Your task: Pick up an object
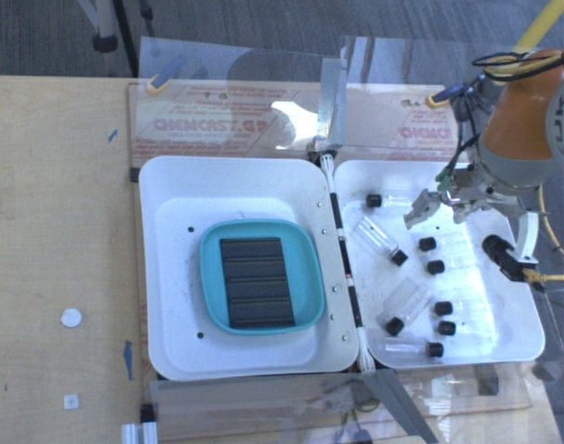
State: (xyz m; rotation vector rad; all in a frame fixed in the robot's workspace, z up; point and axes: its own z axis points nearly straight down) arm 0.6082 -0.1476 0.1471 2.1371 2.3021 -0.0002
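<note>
- Right bin: you have about nine black-capped clear vials.
- Left bin: one teal tray.
- Your tool: fingers apart, holding nothing.

The 2 bins, the left bin and the right bin, look like smooth white plastic with a faint sheen. The teal tray is smooth, slightly glossy plastic, and its dark ribbed insert looks matt. The vials are clear and glossy with matt black caps. The bench looks like pale, matt wood. The upright clear panels are glossy and reflective.
</note>
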